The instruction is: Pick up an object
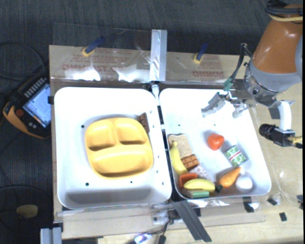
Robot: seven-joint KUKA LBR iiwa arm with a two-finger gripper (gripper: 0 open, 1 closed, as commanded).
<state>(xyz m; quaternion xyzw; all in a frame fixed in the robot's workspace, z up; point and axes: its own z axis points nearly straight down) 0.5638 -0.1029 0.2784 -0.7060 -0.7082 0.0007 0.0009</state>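
Now the gripper (224,105) hangs spread wide with nothing in it, at eleven o'clock from the red tomato (215,141).

yellow tray (119,147) in left bin (66,136) | handheld pendant (33,105) on floor, left of bench | blue clips (93,46) at back

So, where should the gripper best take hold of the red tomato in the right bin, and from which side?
Probably from straight above, closing across the middle of the red tomato. It looks rounded and lies apart from the other food, with bare floor of the right bin around it, so the fingers should have room.
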